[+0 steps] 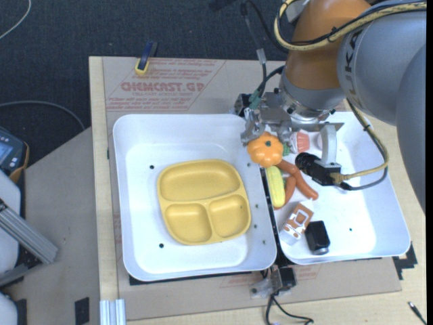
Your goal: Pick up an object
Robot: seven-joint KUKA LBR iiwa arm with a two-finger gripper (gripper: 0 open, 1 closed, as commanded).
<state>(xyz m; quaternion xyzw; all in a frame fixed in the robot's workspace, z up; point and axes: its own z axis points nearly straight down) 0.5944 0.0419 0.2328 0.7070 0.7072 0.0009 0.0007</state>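
The tool pinches an orange pumpkin between the bins; a yellow tray fills the left bin.

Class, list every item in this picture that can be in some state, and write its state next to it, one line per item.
Yellow divided tray: lying flat in the left bin, compartments bare.
Orange pumpkin toy: right under the end effector, at the bins' shared edge; a grip cannot be confirmed.
Yellow corn toy: lying flat.
Carrot toy: lying flat.
Black block: resting in the right bin.
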